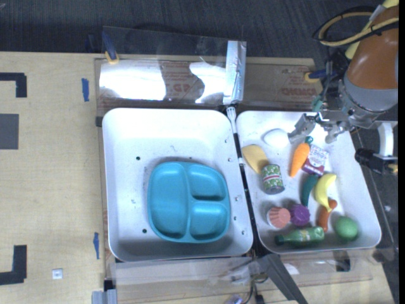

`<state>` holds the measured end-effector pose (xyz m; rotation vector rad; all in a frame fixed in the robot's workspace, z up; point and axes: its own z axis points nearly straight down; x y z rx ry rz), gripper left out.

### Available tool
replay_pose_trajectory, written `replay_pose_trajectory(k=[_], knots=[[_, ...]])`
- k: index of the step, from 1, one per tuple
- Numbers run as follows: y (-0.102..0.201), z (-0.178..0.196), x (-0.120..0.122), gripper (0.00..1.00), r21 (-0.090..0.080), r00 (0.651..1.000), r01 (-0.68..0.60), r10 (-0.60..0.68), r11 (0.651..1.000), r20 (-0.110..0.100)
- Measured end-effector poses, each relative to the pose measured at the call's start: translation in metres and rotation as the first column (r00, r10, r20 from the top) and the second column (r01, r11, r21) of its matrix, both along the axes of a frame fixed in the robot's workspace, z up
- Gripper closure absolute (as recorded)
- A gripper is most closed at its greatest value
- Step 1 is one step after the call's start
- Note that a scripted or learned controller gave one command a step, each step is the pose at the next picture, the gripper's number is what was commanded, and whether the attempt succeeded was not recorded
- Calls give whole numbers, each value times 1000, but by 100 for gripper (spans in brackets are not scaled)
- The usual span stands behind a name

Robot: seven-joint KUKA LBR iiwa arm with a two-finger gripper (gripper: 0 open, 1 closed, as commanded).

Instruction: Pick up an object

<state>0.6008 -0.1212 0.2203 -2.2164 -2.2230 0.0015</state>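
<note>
While the gripper [318, 126] is poised over the right bin [373, 230], jaws spread and nothing clamped, no pick is done; the carrot [299, 159] lies just below, ungrasped.

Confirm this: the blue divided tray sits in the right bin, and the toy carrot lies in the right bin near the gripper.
One thing is wrong. The camera view shows the blue divided tray in the left bin, not the right. The rest holds: the toy carrot lies in the right bin, near the gripper.
</note>
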Motion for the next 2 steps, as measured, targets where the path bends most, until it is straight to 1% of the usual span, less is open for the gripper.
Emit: replay_pose_trajectory(k=[1,2], knots=[[-34,-118,8,0,-4,998,-61,61,998,11],[-37,-106,9,100,-6,998,-59,59,998,10]])
